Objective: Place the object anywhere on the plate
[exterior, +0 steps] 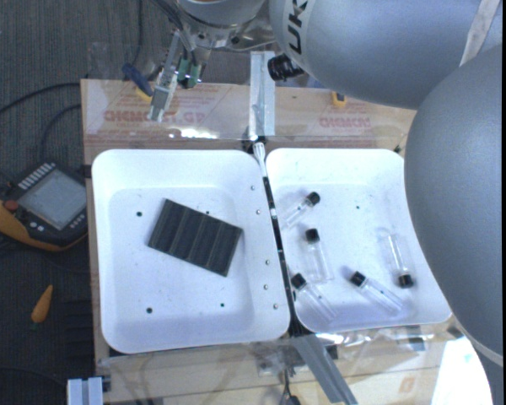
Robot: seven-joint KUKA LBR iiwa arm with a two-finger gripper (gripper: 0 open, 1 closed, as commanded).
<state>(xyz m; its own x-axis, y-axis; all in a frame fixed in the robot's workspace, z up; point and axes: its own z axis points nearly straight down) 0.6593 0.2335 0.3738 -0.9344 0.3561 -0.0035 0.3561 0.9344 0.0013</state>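
Note:
A dark ridged rectangular plate lies flat and slightly turned in the middle of the left white bin. Several clear vials with black caps lie scattered in the right white bin, among them one near the divider, one at the bin's middle and one toward the right wall. My gripper hangs below the orange band, above the bench's back edge beyond the left bin's far rim, well away from the plate and the vials. Nothing is clearly visible in its grasp.
The arm's large grey body overhangs the right side of the right bin. A teach pendant with cables and a small orange tool lie on the floor left of the bench. A raised divider separates the bins.

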